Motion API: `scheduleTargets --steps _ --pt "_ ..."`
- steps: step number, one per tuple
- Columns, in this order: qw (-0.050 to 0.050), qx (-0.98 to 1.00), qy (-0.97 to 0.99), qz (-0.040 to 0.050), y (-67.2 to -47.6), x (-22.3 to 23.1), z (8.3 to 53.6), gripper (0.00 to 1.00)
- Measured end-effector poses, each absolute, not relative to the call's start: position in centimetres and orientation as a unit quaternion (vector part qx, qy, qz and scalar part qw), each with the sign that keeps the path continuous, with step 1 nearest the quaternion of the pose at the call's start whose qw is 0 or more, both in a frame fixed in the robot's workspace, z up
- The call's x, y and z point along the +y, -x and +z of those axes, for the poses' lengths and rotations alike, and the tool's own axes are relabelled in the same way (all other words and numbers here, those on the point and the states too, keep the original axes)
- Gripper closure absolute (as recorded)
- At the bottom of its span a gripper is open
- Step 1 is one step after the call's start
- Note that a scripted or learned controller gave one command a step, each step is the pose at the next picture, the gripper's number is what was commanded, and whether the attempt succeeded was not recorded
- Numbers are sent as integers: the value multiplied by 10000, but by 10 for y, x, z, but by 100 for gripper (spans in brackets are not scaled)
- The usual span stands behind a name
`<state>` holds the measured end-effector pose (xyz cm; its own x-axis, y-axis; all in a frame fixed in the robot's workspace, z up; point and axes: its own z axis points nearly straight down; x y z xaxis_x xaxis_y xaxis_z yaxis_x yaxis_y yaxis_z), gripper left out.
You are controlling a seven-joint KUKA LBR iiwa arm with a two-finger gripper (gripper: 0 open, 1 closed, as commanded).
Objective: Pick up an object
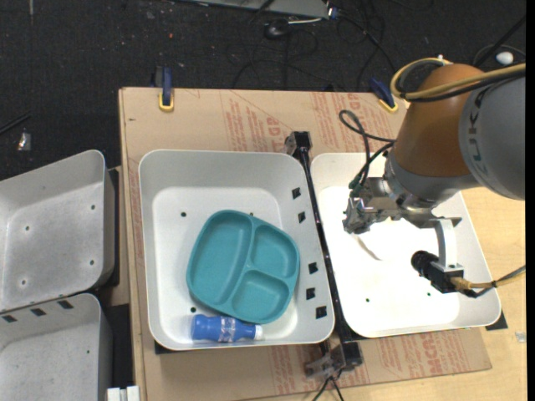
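Arm (493,132): grey casing, partial "KUKA" lettering in darker grey. Broad orange band (435,124) above wrist. Black cables (361,144) loop beside the metallic wrist block (376,203). White bracket carries a black cylindrical fitting (435,270) with yellowish lead.

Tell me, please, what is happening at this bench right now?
A grey and orange robot arm reaches in from the right and hangs over the right bin, with its gripper low near that bin's left side. Nothing can be seen held in it. The things to pick lie in the left bin: a teal divided plate and, by the near wall, a blue and white bottle on its side.
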<state>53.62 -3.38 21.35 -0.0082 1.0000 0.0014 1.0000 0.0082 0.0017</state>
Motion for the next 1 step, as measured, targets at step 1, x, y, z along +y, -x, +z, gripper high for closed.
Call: scheduleTargets --steps 1 --pt "2 7104 -7038 14 -555 22 219 100"
